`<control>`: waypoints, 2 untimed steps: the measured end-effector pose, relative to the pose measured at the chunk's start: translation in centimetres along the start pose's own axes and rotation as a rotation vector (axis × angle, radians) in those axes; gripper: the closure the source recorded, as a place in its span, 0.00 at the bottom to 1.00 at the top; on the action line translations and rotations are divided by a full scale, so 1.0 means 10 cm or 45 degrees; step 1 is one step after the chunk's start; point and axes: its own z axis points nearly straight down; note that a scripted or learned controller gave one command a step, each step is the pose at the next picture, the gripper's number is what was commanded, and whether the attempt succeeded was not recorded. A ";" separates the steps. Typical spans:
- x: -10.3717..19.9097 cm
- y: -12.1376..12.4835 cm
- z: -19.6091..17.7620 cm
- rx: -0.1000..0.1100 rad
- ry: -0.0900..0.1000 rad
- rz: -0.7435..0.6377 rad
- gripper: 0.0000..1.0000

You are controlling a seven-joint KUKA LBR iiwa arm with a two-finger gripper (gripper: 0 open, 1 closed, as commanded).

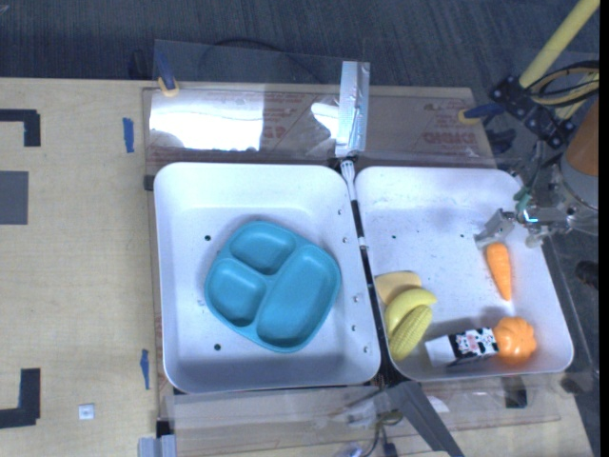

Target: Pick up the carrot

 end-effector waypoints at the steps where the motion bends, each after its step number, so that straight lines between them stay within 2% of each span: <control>1: 0.05 -0.08 0.59 -0.020 0.015 0.051 0.00; 2: -0.04 -0.04 0.12 -0.017 -0.007 -0.209 0.00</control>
